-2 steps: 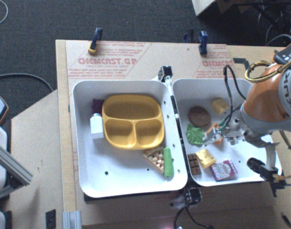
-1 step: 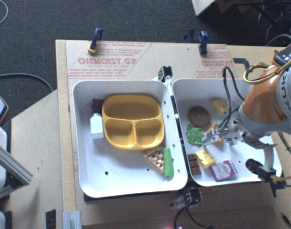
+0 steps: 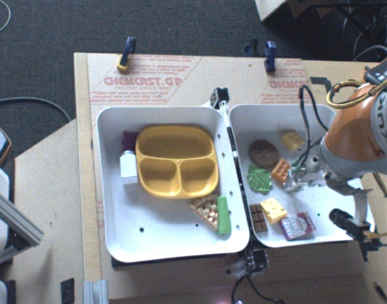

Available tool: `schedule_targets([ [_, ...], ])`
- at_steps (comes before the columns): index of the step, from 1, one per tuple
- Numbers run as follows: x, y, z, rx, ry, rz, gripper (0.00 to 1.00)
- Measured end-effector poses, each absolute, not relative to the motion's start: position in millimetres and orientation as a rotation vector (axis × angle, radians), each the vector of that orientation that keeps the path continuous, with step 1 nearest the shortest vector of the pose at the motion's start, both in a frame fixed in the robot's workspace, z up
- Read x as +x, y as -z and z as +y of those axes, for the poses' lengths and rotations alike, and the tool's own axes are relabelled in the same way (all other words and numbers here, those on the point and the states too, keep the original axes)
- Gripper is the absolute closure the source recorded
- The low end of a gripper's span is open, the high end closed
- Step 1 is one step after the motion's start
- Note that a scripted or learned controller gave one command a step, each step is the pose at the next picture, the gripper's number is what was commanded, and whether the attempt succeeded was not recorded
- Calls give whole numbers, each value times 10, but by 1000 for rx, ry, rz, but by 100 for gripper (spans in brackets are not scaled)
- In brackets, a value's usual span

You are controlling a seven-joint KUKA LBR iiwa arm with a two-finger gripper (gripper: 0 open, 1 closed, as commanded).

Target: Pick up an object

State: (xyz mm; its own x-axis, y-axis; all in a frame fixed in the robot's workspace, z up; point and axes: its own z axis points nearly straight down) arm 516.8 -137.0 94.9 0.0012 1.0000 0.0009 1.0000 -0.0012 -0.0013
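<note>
**Arm low over the right bin**

Nearest us, we see the bench's (image 3: 85, 170) pale board. On it the left bin (image 3: 111, 233) holds a yellow tray (image 3: 177, 160), a white bottle (image 3: 128, 167), a green stick (image 3: 223, 215) and a waffle wedge (image 3: 208, 210). The right bin (image 3: 320, 233) holds a chocolate bar (image 3: 258, 218), cheese (image 3: 273, 210), a red packet (image 3: 298, 226), a leaf (image 3: 259, 178), a brown cookie (image 3: 263, 152), an orange piece (image 3: 280, 170) and a yellow block (image 3: 292, 140). The gripper (image 3: 299, 176) sits at the orange piece's 3 o'clock; we cannot tell its grip. Beyond, blue clamps (image 3: 270, 56) pin the board at 12 o'clock; dark carpet (image 3: 54, 18) lies behind.
</note>
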Motion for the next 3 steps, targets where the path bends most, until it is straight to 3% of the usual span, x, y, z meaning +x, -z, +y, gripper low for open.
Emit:
schedule_targets([
  [1, 5146, -1581, -1375, -2226, 5, -2227, 100],
  [2, 5254, -2091, -1333, -2224, 6, -2229, 100],
  [3, 5265, -2260, -1333, -2224, 4, -2227, 100],
])
